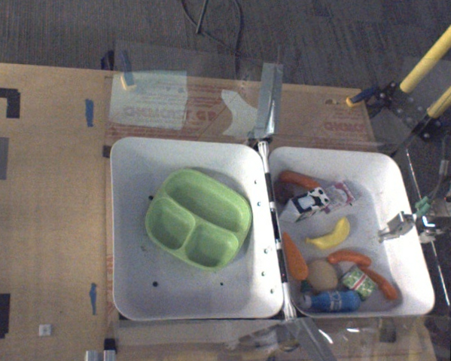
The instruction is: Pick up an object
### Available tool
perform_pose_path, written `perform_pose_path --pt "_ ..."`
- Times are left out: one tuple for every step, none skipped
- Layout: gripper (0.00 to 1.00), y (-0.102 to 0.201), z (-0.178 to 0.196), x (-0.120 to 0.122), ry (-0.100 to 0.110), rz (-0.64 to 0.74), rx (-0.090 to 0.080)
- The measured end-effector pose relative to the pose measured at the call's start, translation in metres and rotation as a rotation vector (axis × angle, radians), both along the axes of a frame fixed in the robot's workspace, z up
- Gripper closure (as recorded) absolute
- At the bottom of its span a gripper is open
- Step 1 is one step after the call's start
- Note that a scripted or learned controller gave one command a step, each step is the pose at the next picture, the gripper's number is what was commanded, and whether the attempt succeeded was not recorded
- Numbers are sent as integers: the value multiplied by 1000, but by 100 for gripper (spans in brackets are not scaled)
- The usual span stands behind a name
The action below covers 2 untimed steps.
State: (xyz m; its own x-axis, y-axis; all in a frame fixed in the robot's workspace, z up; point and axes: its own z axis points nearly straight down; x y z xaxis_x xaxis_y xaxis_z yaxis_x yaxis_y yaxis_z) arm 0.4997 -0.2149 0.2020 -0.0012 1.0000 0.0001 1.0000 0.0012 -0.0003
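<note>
The right white bin (392,173) holds several small objects. A red-brown sausage (297,180) lies at its back left. Beside it stand a black-and-white cow toy (309,202) and a pink-and-white carton (341,194). A yellow banana (330,234) lies in the middle. An orange carrot (295,257) runs along the left wall. Toward the front sit a tan round potato (323,275), a blue bottle (334,301), a green can (358,281) and a long orange-red sausage (364,267).
The left white bin (130,269) bears a green divided plate (198,219). A metal divider (268,110) runs between the bins. A small metal bracket (396,226) with cables juts over the right bin's right rim. Yellow-handled clamps (436,51) stand at the back right.
</note>
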Motion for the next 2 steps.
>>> perform_pose_path --pt "0 43 -100 48 -20 7 -4" --pt "0 37 -116 118 -2 26 -2"
